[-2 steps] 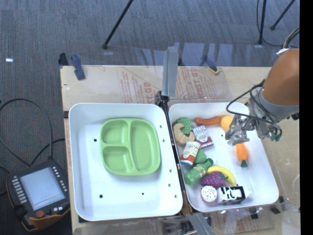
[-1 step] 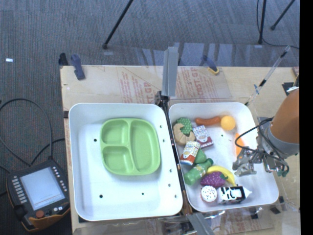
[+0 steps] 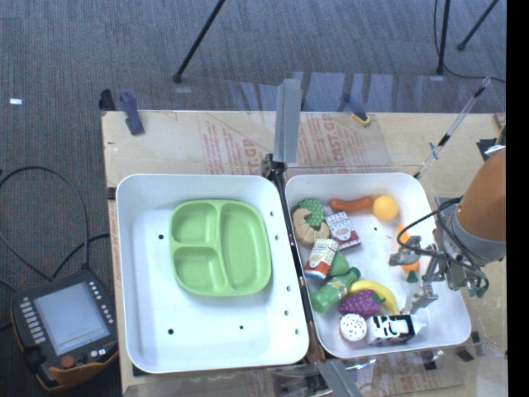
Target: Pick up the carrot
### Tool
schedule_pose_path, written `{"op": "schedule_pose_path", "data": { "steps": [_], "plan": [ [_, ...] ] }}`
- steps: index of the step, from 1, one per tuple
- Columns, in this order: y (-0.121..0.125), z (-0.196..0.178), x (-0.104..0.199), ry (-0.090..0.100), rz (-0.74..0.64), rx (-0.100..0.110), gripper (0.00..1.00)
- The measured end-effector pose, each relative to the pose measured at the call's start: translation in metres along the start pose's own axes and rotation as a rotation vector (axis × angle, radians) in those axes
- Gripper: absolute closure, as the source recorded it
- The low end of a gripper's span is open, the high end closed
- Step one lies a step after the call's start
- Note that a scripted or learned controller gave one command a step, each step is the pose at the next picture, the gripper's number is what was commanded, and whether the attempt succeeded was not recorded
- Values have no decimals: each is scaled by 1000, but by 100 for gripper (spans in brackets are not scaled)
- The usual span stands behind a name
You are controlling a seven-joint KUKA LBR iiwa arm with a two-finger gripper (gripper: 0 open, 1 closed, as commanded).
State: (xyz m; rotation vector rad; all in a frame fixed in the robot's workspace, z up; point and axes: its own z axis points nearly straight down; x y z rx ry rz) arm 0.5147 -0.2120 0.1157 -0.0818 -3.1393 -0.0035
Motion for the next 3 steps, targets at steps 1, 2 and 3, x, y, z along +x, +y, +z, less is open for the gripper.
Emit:
{"op": "schedule_pose_path", "data": {
  "steps": [1, 2, 3],
  "plan": [
    [13, 29, -52, -1, -50, 0, 0],
    [14, 17, -54, -6, -54, 1, 100],
    [41, -101, -52, -16, 37, 3, 100]
  ]
}}
